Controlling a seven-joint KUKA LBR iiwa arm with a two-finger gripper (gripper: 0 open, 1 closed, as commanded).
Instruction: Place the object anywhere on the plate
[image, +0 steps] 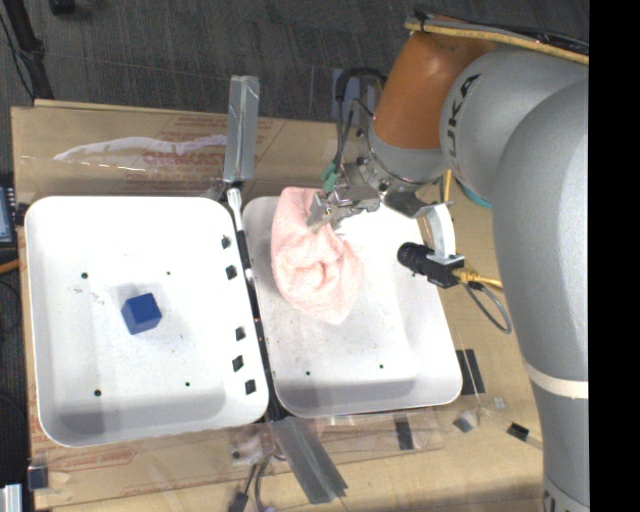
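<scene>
You're at the pick: claw (335, 207) sits on the pink cloth's (315, 262) top edge, grip state unreadable; no plate visible to target.

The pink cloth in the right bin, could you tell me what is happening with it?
The grey KUKA arm reaches in from the right, and its gripper sits at the top edge of the pink cloth, which lies crumpled in the right bin. Part of the cloth seems bunched up at the gripper, though a firm hold is hard to confirm. A blue cube rests alone in the left bin. I cannot make out a plate.
</scene>
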